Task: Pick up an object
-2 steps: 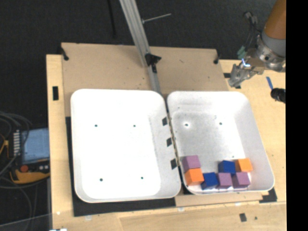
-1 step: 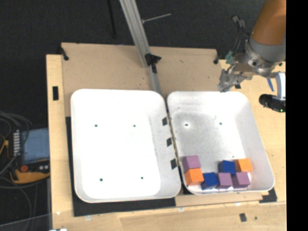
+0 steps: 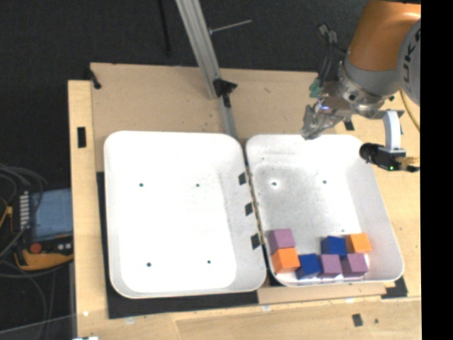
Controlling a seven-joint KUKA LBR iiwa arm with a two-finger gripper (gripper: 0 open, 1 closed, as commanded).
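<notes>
I see a tan surface [image 3: 170,98] carrying two shallow white bins side by side — left bin [image 3: 113,211]; right bin [image 3: 368,183] — edges touching at the middle.

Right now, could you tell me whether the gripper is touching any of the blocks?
Apart. The camera view shows the gripper at the right bin's far rim, the blocks clustered along its near edge.

Right white bin [image 3: 325,183] is showing grey speckling and holding three purple blocks [image 3: 282,239], two blue [image 3: 334,245] and two orange [image 3: 286,259] along its near edge; left white bin [image 3: 177,211] is showing dark dots; bench [image 3: 170,98] is reading tan.
</notes>
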